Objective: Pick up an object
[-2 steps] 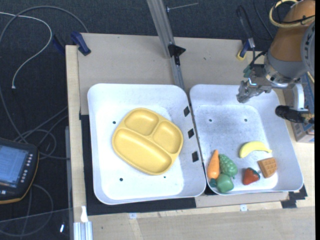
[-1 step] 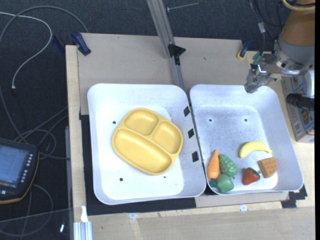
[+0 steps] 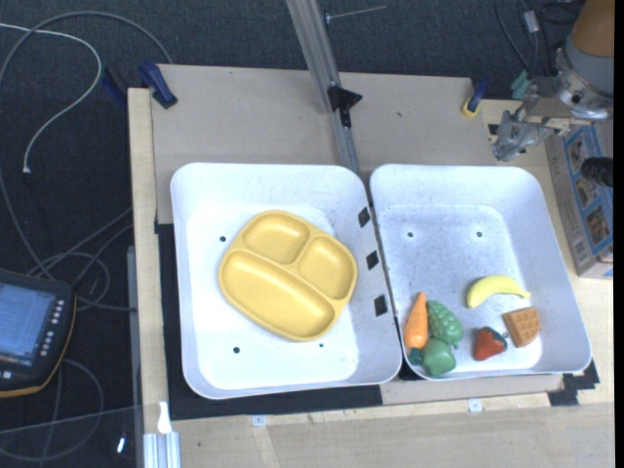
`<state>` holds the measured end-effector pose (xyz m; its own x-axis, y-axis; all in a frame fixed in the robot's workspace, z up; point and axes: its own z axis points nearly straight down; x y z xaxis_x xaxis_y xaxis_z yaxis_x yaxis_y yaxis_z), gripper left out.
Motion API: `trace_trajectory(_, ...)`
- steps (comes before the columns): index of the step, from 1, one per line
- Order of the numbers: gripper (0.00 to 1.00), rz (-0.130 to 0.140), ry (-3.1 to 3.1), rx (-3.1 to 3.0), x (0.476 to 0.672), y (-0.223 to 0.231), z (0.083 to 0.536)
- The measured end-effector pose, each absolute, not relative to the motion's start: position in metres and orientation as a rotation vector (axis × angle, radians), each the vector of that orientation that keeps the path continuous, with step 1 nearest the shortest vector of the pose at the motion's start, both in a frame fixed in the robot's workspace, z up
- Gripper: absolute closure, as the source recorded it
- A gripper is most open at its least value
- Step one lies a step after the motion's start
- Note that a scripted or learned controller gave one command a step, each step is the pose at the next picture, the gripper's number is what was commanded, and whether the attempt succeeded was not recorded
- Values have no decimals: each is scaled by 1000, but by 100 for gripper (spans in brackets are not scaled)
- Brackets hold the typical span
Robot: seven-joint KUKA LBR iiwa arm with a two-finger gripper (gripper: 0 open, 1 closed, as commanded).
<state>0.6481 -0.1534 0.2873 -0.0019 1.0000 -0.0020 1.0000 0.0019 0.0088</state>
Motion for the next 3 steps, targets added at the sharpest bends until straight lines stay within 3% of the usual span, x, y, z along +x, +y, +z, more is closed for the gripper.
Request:
trace_trajectory(1,100,-2,2229,2221,615,-113,273)
trace_trajectory(3,100,-2,2230,2220,575,-18,255)
